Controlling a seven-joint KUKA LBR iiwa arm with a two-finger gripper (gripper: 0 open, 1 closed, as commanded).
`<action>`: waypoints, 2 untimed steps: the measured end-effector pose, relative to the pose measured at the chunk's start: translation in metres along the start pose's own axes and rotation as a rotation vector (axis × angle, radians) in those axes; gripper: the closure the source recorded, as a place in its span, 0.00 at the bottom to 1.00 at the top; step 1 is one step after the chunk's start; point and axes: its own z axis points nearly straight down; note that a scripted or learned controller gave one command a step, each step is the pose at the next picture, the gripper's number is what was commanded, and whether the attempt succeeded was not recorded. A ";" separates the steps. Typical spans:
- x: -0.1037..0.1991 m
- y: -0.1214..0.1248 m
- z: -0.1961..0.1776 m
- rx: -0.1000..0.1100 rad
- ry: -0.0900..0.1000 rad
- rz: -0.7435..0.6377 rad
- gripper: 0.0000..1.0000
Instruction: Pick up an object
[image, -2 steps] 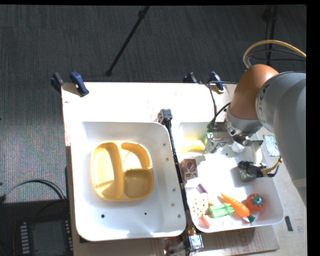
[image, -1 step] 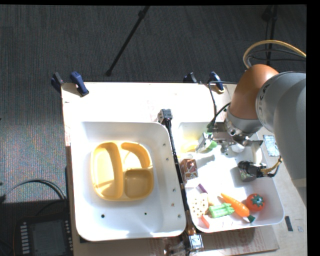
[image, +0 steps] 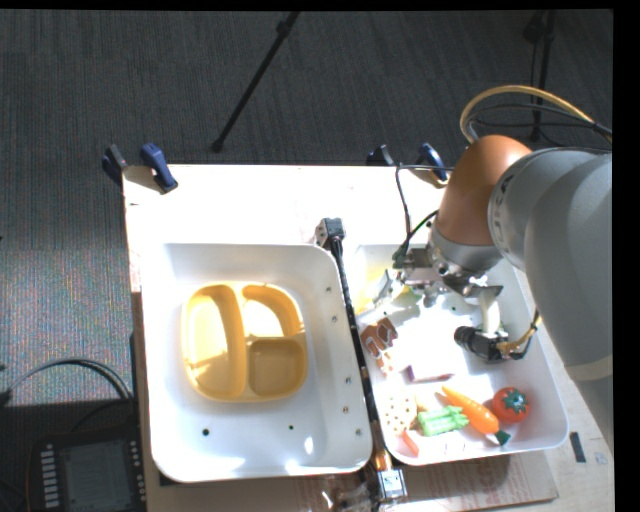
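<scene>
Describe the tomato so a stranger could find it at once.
Look at the right bin, the one the arm reaches into. In its near right corner, past the carrot, lies the tomato. It is the only round red thing there, with a green stem on top; the carrot beside it is long and orange.

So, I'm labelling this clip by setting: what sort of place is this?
Probably a robotics lab, not a kitchen: a grey arm reaches over two clamped white bins, toy carrot and tomato lie inside, and tripod legs stand on carpet.

Hard, bright light w/ glare on the white bins (image: 250, 455), center frame. Floor dim at upper left. Arm's shadow falls over right bin; pic slightly soft.
</scene>
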 end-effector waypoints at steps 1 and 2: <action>0.000 0.000 -0.007 0.004 0.001 -0.001 1.00; 0.000 0.000 -0.007 0.005 0.001 -0.001 0.00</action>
